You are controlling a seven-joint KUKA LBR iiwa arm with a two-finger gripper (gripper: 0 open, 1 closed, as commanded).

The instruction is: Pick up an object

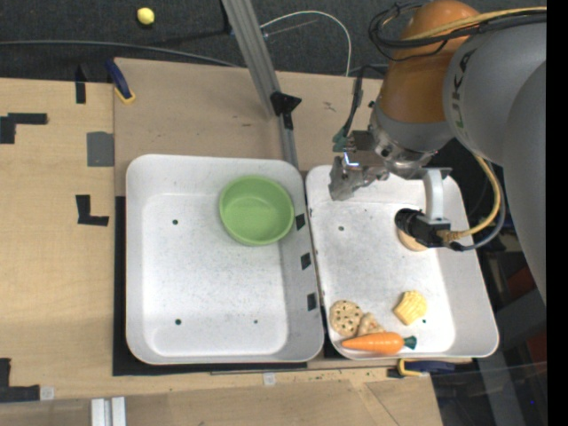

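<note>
My gripper (351,181) hangs over the far left corner of the right bin (470,273), with nothing seen held in it. A green bowl (256,209) stands upright in the left bin (160,264), near its far right side, to the left of the gripper. At the near end of the right bin lie an orange carrot (376,343), a round cracker (344,314) and a yellow piece of toy food (409,307). A tan round object (414,237) sits by the bin's right side, partly hidden behind a black part of the arm.
A grey metal pole (253,43) slants down from the top to the gap between the bins. Cables (490,211) loop off the arm over the right bin's right edge. A small yellow ball (145,15) lies far back on the dark floor.
</note>
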